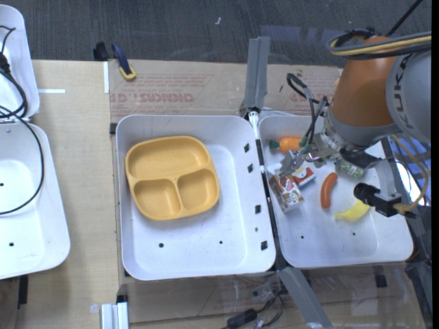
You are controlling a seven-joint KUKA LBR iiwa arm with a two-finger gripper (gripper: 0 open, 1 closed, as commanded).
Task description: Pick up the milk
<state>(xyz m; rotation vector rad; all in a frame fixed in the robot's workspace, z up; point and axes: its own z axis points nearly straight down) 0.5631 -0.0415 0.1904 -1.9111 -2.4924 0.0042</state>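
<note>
Reaching in over the right bin (384,251), the gripper (293,162) hangs low near that bin's left wall, just above the milk (287,192); whether it is released or clenched cannot be told. The milk carton lies tilted against the left edge, beside a red packet (304,178). A sausage (328,190) and banana (352,212) lie toward the middle. The left bin (188,252) holds a yellow divided plate (172,177).

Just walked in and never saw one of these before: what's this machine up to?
A robot arm reaches in from the right over the right bin, its claw hanging low above a small milk carton. A sausage, a banana and something orange lie around it. The left bin holds a yellow divided plate. Nothing looks lifted yet.
</note>
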